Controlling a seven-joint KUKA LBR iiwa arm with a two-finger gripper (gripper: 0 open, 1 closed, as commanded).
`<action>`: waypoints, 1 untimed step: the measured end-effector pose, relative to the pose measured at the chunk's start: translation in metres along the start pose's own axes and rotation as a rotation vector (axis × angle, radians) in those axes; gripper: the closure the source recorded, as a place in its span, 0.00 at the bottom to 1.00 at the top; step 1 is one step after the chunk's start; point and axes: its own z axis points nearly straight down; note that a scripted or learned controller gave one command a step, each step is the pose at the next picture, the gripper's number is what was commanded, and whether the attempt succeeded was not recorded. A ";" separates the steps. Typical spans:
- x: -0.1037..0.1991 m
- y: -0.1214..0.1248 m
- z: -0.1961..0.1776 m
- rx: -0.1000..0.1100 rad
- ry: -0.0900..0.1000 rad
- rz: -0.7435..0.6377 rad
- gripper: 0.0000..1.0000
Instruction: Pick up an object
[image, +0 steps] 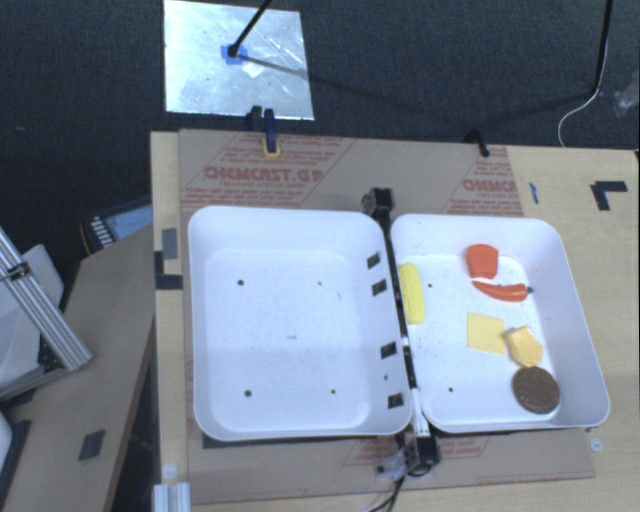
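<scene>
The right bin holds several small items. A yellow corn cob lies along its left wall. An orange block sits at the back, with a red chili pepper just in front of it. A flat pale yellow square lies near the middle, a small yellow chunk touches its right corner, and a brown round cookie rests at the front right.
The left bin stands beside the right one, joined along a black clipped seam. Both sit on a cardboard sheet on the bench. A shiny metal plate lies on the dark floor behind.
</scene>
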 end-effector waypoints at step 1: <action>0.000 0.001 -0.012 -0.004 -0.002 -0.003 1.00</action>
